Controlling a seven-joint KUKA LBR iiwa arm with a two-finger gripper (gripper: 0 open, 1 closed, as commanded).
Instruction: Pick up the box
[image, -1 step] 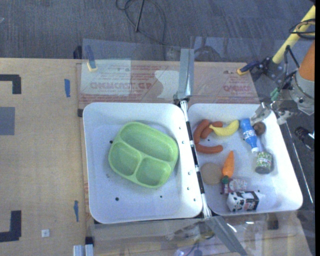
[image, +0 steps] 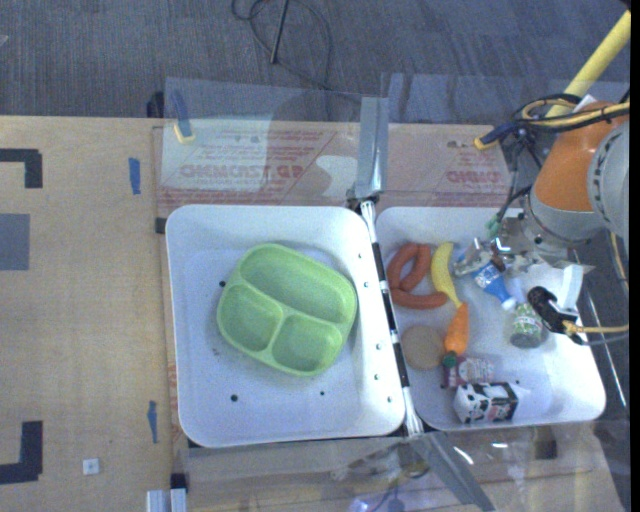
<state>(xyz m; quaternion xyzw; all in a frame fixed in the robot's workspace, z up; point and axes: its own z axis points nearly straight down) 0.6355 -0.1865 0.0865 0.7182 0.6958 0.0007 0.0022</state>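
Box not yet lifted

The claw (image: 497, 243) hovers at the far side of the right bin (image: 590, 395); its opening cannot be told. The box (image: 485, 402) lies well nearer the camera, untouched, so reaching and grasping remain.

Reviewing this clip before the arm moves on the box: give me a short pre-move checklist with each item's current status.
1. Box located, near edge of the right bin: ok.
2. Box free of the pincer: ok, pincer sits apart, toward the bin's far side.
3. Pincer finger state: cannot tell.
4. Clearance around box: not ok, a small packet touches it.
5. Carrot lies between pincer and box: not ok for a low path.
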